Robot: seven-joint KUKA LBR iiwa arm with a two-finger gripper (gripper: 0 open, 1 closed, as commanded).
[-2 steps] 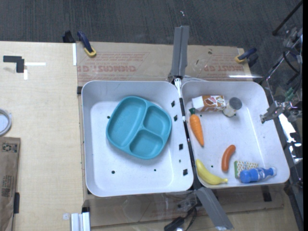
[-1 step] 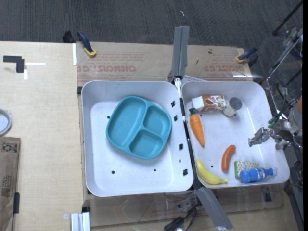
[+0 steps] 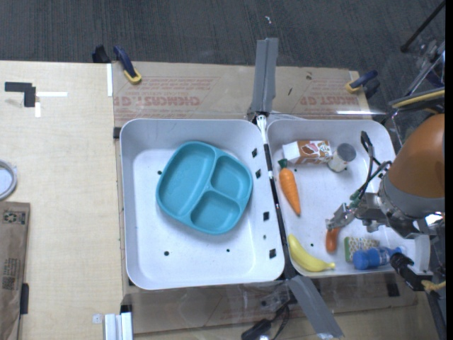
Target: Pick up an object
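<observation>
Item: gripper (image 3: 342, 218), lower right, finger state untellable, near sausage (image 3: 331, 240); I would centre over it before descending.

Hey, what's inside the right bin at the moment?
In the right bin: a carrot, a banana, a small box, a grey cup, a blue bottle and a small orange piece. The arm covers the bin's right edge.
</observation>
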